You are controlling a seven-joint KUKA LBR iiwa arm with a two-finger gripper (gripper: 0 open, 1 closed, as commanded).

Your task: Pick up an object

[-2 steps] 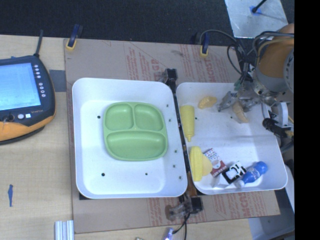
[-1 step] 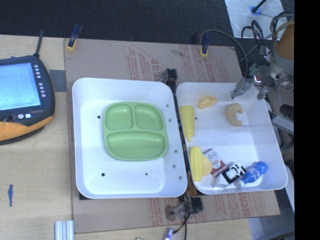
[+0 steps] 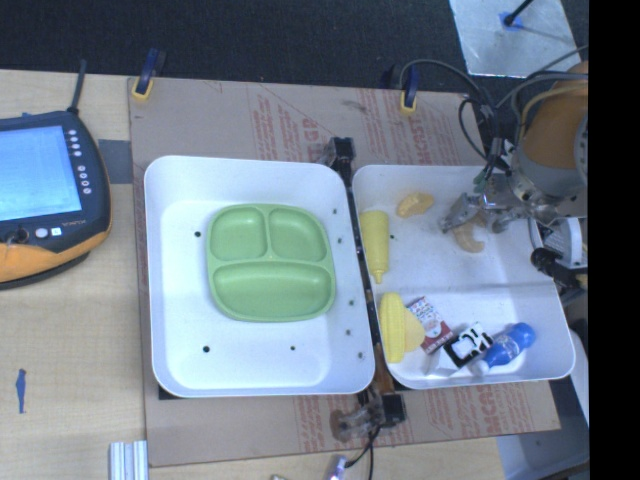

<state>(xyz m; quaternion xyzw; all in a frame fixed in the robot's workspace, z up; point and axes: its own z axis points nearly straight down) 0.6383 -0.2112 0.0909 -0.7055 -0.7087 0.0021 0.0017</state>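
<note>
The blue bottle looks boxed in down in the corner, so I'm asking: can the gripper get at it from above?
Probably yes: the blue bottle lies uncovered from above, though the black-and-white item touches one side and the bin wall crowds the other. The gripper is elsewhere.

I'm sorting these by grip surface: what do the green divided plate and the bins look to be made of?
The green divided plate looks like moulded plastic with a matte to satin finish: uniform pale green, soft rounded compartment ridges, no sharp glare. The left bin and right bin look like smooth, thin white plastic, with rounded corners and faint sheen, though coated metal can't be ruled out.
</note>
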